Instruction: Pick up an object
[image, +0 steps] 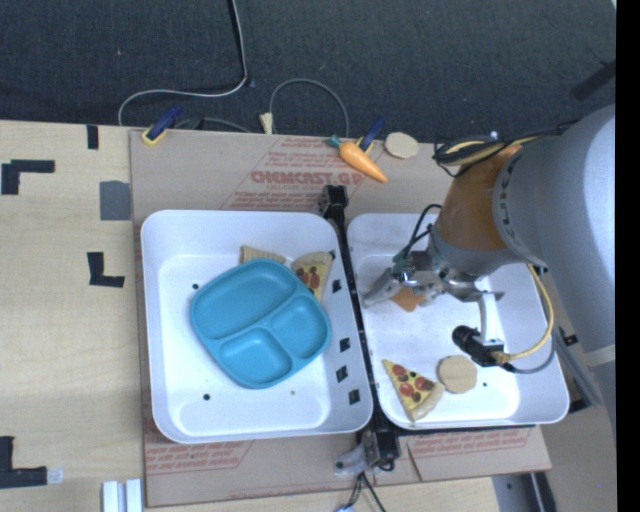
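**Gripper down in the right bin, grasp unconfirmed**

The arm (500, 215) reaches into the right bin (530, 400) from the right, and its gripper (400, 290) sits low near the bin's upper left part. A small orange-brown object (408, 298) lies right at the gripper's tip, touching it or just beside it. Whether the gripper is open or closed, and whether that piece is actually caught, I cannot tell from this slanted view; the wrist hides too much. So, as I judge it, the approach is done, while a secure grasp and the lift clear of the bin floor are both left to do.

Other candidates lie in the same bin: a pizza slice (413, 386) near the bottom left corner and a round tan cookie (458, 373) just beside it, both well apart from the gripper. The left bin (165, 300) holds a blue divided plate (260, 322), with a second pizza slice (312, 272) and another flat tan piece (258, 256) tucked against its upper edge.

On the counter (60, 300) behind the bins lie a toy carrot (362, 161) and a pale disc (402, 146), out of the way. The black divider (345, 290) between the bins stands near the gripper's left and could be knocked if the lift swings that way.
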